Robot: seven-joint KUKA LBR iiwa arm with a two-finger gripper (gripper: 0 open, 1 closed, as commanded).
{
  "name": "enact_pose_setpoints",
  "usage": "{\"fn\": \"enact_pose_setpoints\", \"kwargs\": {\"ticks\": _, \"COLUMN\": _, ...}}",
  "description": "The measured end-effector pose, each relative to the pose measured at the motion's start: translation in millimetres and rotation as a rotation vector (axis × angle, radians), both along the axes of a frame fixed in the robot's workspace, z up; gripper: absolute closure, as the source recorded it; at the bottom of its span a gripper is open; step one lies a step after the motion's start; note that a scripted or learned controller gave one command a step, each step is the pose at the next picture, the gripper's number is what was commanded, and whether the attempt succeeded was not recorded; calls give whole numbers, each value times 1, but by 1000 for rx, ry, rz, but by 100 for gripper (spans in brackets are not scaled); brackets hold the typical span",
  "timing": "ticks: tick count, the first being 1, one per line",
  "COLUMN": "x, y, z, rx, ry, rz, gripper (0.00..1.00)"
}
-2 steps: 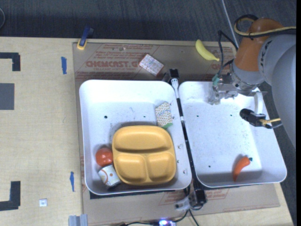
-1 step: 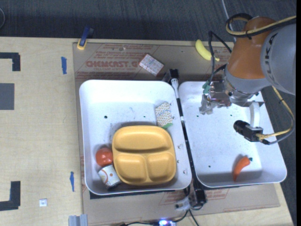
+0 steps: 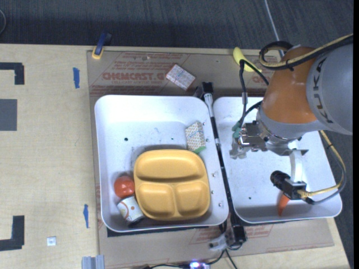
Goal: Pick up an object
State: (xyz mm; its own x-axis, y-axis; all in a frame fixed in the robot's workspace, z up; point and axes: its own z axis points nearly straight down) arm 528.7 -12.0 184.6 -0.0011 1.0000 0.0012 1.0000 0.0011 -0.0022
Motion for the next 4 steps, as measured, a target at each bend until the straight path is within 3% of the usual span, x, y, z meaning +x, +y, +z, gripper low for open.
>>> {"fn": "enact_pose_setpoints", "kwargs": {"ticks": 1, "x": 0, "y": -1, "z": 0, "rx": 0, "ry": 0, "rz": -1, "gripper": 0}}
{"fn": "enact_pose_setpoints", "kwargs": {"ticks": 2, "x": 10, "y": -25, "z": -39, "rx": 13, "ry": -13, "rz": 8, "gripper": 0}}
{"fn": "enact_pose_setpoints", "kwargs": {"ticks": 3, "x": 22, "y": -41, "z": -50, "rx": 31, "ry": 4, "rz": 16, "gripper": 0}}
{"fn": "enact_pose_setpoints", "kwargs": {"ticks": 4, "x": 22, "y": -42, "z": -51, "rx": 33, "ry": 3, "rz": 17, "gripper": 0}}
